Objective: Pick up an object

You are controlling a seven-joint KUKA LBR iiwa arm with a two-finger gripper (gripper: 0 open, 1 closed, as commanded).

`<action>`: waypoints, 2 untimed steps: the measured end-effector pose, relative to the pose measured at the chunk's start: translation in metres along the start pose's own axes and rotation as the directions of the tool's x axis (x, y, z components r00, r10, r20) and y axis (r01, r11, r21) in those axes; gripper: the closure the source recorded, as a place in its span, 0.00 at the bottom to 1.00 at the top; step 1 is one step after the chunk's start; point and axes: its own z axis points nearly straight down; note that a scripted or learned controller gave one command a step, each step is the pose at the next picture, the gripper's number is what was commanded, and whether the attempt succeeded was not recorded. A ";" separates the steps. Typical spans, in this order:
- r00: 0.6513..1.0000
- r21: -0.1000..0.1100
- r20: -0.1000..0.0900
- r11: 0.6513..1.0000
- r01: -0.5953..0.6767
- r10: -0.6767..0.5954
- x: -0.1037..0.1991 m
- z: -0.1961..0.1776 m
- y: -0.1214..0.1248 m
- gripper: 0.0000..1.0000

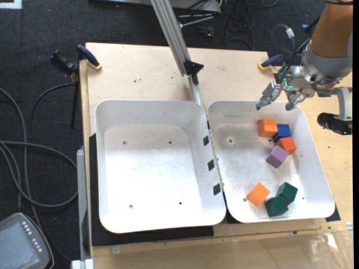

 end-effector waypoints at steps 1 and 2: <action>1.000 0.006 -0.001 1.000 0.001 -0.001 0.004 0.062 0.004 0.00; 1.000 0.007 -0.001 1.000 -0.003 0.003 0.005 0.127 0.005 0.00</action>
